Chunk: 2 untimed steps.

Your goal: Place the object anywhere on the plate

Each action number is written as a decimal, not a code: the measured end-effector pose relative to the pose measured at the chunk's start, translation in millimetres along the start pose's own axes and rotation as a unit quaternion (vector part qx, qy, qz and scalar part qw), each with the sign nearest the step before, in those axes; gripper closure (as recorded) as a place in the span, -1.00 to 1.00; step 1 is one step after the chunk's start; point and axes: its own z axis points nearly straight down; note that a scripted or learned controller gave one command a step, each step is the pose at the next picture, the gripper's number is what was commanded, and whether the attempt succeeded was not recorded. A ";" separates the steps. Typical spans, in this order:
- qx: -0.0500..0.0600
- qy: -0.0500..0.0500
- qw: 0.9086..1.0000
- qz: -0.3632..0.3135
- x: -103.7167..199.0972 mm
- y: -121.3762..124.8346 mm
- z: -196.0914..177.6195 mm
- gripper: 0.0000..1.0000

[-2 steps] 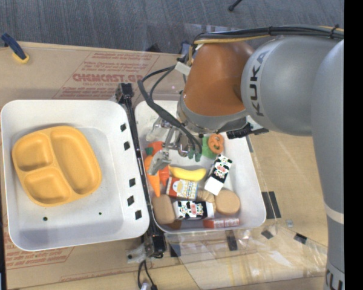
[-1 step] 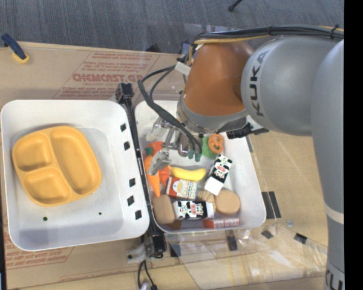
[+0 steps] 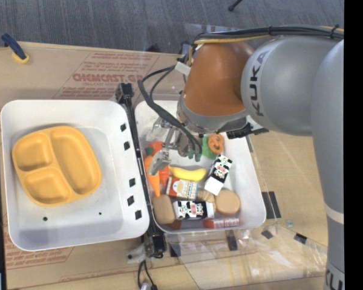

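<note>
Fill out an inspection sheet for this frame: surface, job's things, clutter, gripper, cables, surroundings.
Surface: bench under cardboard sheet; two white bins side by side.
Job's things: yellow plate, three compartments, in left bin.
Clutter: right bin holds a banana, two cow-print cartons, an orange carton, other toy foods.
Gripper: gripper low over right bin's pile; grasp unclear.
Cables: black cables looping at the wrist.
Surroundings: grey carpet.

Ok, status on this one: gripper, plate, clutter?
Gripper low in right bin, among toys. Plate bare, left bin. Banana and cartons crowd the gripper.
</note>
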 end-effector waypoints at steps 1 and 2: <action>0.000 0.000 1.000 0.000 0.0 0.0 0.0 -1.00; 0.000 0.000 1.000 0.000 0.0 0.0 0.0 -1.00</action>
